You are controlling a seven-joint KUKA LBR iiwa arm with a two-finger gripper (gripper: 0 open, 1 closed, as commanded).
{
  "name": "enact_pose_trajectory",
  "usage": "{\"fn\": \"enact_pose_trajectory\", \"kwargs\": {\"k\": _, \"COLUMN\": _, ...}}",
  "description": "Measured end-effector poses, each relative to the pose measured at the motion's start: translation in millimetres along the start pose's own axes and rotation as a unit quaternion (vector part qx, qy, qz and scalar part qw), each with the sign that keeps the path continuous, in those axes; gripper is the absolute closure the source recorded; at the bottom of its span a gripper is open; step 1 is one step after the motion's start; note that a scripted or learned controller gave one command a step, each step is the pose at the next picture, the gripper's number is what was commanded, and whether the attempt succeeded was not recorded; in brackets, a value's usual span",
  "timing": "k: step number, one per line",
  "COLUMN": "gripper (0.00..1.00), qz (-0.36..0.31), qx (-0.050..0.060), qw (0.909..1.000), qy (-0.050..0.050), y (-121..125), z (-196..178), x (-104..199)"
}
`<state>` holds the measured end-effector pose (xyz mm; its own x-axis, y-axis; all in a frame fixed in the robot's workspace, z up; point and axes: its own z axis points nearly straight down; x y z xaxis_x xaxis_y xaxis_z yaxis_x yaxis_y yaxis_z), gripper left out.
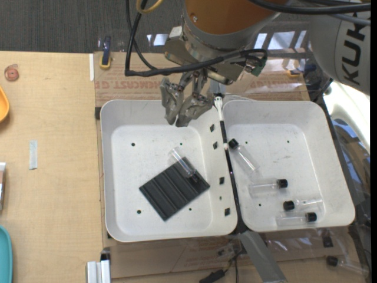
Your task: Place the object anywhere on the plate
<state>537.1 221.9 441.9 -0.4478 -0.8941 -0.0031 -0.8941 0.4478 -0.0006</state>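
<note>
Fig.: Clear vial (183, 161) w/ dark cap lies at 1 o'clock edge of black ribbed plate (174, 190), left bin (118, 158). Likely light, stiff, slick, breakable; grip mid-barrel. Gripper (184, 112) hovers at 12 o'clock, fingers nearly pressed together, pinching nothing.

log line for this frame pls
claw above left bin back edge, nothing seen between fingers | vial lying on black plate | four vials in right bin

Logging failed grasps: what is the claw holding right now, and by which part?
Nothing. The claw hangs over the left bin; a clear vial lies on the black plate below.
</note>
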Motion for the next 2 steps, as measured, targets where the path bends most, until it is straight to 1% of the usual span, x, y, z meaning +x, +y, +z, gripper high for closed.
{"fn": "enact_pose_trajectory", "kwargs": {"k": 1, "gripper": 1.0, "qz": -0.05, "qx": -0.001, "qw": 0.9987, "qy": 0.001, "y": -1, "z": 1, "x": 7}}
{"fn": "enact_pose_trajectory", "kwargs": {"k": 2, "gripper": 1.0, "qz": -0.092, "qx": 0.0, "qw": 0.9958, "qy": 0.0, "y": -20, "z": 0, "x": 16}}
